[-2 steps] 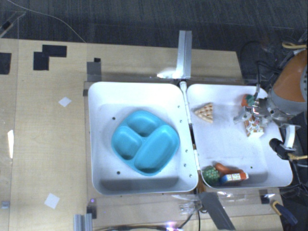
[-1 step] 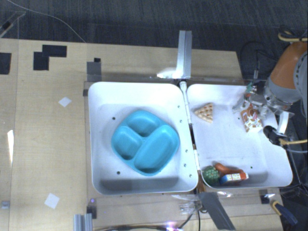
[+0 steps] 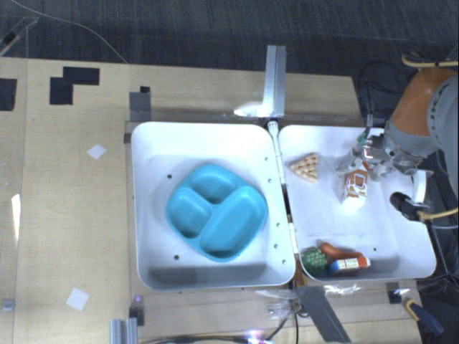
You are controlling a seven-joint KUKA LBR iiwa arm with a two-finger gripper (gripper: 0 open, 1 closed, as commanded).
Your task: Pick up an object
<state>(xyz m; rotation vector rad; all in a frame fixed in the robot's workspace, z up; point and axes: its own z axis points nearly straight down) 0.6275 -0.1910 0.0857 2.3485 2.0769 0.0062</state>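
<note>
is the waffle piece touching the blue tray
Apart. The camera view shows the waffle piece in the right bin, the blue tray in the left, bin walls between.

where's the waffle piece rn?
Waffle lies in the right bin, upper left corner, near the divider, left of the gripper.

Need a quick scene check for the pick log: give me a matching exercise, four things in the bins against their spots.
Things:
1. blue divided plate
2. waffle piece
3. green broccoli-like toy
4. gripper

Places:
A. right bin, near the divider, upper part
B. right bin, bottom edge
C. left bin, middle
D. right bin, over a small white-and-orange packet

Pairs: 1-C, 2-A, 3-B, 4-D
</note>
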